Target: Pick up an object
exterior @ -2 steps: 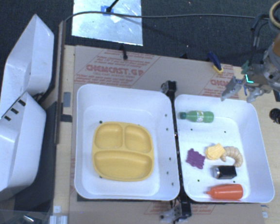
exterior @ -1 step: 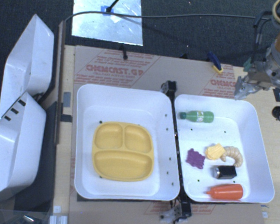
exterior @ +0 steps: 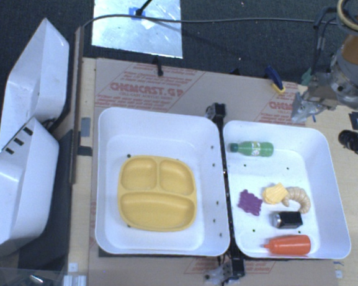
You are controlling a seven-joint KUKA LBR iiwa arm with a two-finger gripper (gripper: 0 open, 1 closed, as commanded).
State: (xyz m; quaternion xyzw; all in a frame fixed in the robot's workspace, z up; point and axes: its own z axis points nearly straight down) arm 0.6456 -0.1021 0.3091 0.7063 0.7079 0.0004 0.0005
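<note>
My gripper (exterior: pixel 299 112) hangs at the upper right, above the far rim of the right bin (exterior: pixel 332 202), with nothing seen between its fingers. In that bin lie a green bottle (exterior: pixel 252 148) on its side near the far left, a purple piece (exterior: pixel 250 202), a yellow piece (exterior: pixel 275 193), a tan croissant-like item (exterior: pixel 299 199), a small black box (exterior: pixel 287 219) and an orange-red item (exterior: pixel 289 244) near the front. All of them sit well below and left of the gripper.
The left bin (exterior: pixel 108 164) holds a yellow divided plate (exterior: pixel 157 193). Two white tubs (exterior: pixel 22 157) stand at the far left. A metal sheet (exterior: pixel 138 15) lies beyond the bench, and a cable runs across the top.
</note>
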